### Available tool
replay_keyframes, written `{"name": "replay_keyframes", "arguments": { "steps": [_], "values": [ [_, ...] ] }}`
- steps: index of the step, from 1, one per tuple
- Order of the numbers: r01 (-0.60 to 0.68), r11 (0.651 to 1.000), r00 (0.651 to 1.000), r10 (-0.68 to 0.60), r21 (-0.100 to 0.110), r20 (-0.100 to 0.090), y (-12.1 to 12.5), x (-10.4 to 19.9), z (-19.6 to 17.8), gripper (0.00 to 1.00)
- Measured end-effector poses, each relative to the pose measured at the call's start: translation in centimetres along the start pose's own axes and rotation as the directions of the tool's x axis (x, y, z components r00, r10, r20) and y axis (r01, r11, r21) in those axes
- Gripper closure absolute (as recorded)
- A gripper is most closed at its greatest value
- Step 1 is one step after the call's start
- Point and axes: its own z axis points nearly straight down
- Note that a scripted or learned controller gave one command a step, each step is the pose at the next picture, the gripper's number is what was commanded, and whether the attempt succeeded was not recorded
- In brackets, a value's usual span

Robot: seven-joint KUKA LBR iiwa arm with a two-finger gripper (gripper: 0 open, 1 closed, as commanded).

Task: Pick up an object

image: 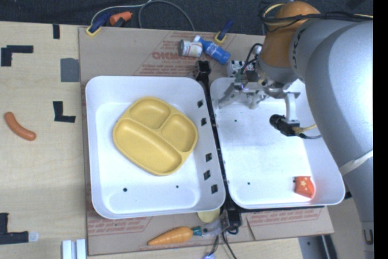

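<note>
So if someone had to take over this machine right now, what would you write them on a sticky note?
Gripper: at the upper left corner of the right bin; nothing visible between its fingers, open or shut unclear.
Things: small orange-red object lies in the right bin's lower right corner. Yellow divided plate lies in the left bin. A toy carrot, a sausage and a blue-and-white bottle lie outside the bins.
Done: nothing picked up yet.
Left: the whole pick. The orange-red object looks like the closest candidate, though the gripper is far across the bin from it.
</note>
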Motion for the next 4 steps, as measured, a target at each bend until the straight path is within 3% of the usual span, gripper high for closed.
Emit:
{"name": "replay_keyframes", "arguments": {
  "steps": [1, 2, 3, 4],
  "values": [
    [0.001, 1.000, 1.000, -0.001, -0.001, 0.001, 0.0, 0.0, -1.0, 1.00],
    [0.001, 1.000, 1.000, -0.001, 0.000, 0.002, 0.0, 0.0, -1.0, 0.00],
    [-0.004, 1.000, 1.000, 0.004, 0.003, 0.002, -0.2, -5.4, -0.8, 0.00],
    [0.004, 1.000, 1.000, -0.004, -0.001, 0.001, -2.0, 1.2, 0.0, 0.00]
  ]
}}
